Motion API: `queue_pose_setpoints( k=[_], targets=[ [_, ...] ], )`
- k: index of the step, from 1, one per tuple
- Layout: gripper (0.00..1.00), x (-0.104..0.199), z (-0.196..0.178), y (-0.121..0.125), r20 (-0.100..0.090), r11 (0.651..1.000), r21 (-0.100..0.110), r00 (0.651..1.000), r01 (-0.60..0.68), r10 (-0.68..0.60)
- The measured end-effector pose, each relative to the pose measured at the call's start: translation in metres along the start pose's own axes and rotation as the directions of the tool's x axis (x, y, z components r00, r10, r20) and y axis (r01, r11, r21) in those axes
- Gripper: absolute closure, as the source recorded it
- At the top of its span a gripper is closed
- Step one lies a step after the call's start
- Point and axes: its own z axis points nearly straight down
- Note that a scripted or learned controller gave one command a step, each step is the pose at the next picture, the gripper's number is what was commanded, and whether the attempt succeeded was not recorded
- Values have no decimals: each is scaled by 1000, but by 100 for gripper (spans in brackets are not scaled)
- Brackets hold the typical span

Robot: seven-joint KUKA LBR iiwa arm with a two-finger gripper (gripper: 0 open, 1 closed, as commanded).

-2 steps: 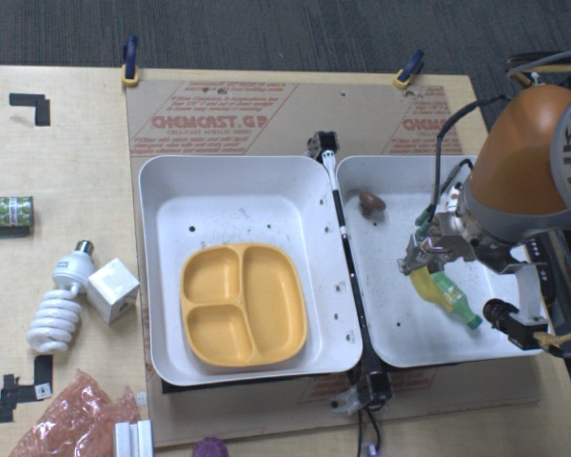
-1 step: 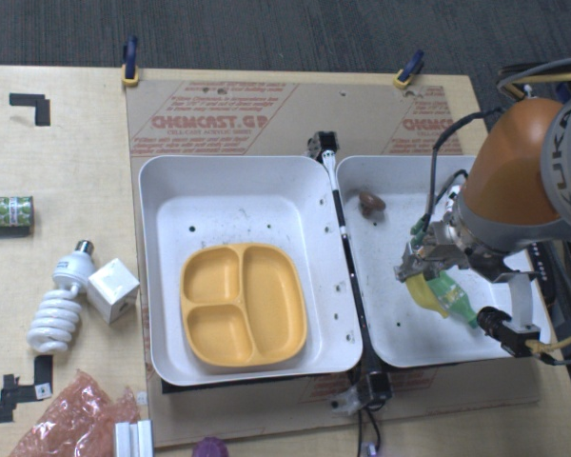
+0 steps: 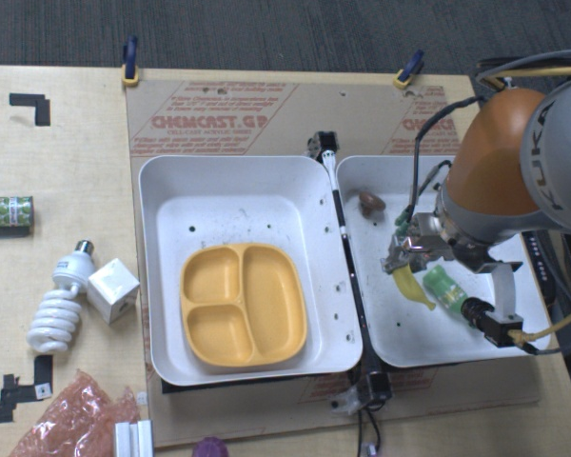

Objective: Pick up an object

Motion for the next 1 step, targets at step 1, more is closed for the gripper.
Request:
queue_pose_setpoints(
  k=[1],
  targets=[
    [100,-9,0,-14,0,1000,0,1000,-1,1]
  ],
)
